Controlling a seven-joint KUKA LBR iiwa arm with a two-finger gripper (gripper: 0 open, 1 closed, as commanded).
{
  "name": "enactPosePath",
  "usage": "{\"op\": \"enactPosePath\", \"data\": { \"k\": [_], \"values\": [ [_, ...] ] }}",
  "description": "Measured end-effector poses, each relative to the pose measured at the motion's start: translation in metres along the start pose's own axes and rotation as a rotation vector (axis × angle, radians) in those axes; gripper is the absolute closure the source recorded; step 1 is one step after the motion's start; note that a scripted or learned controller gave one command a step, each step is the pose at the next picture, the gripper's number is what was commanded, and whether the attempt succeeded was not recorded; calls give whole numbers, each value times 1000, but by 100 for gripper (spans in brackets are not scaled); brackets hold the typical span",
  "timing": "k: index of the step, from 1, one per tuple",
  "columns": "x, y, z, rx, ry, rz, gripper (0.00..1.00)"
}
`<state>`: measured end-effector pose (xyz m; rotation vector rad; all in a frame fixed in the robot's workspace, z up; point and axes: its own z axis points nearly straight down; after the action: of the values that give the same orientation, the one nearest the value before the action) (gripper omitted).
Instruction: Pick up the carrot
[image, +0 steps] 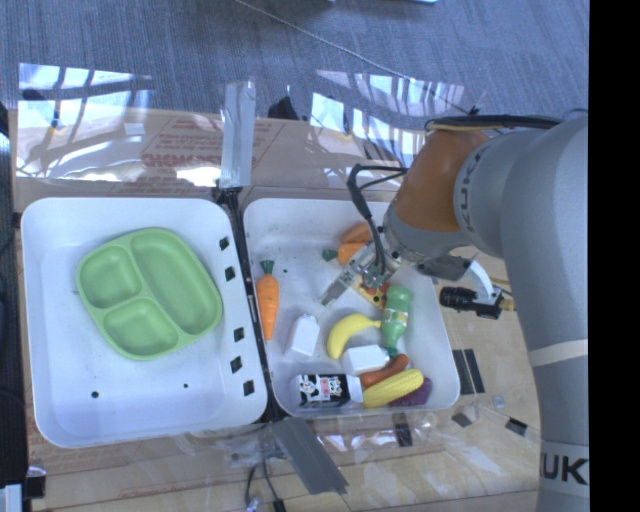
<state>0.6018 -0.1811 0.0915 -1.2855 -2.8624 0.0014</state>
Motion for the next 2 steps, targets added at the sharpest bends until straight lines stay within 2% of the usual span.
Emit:
{"op": "enactPosePath", "data": {
  "k": [1,2],
  "values": [
    [0,3,-11,-1,-2,-9,100],
    [64,83,-105,-8,-9,-225,100]
  ]
}}
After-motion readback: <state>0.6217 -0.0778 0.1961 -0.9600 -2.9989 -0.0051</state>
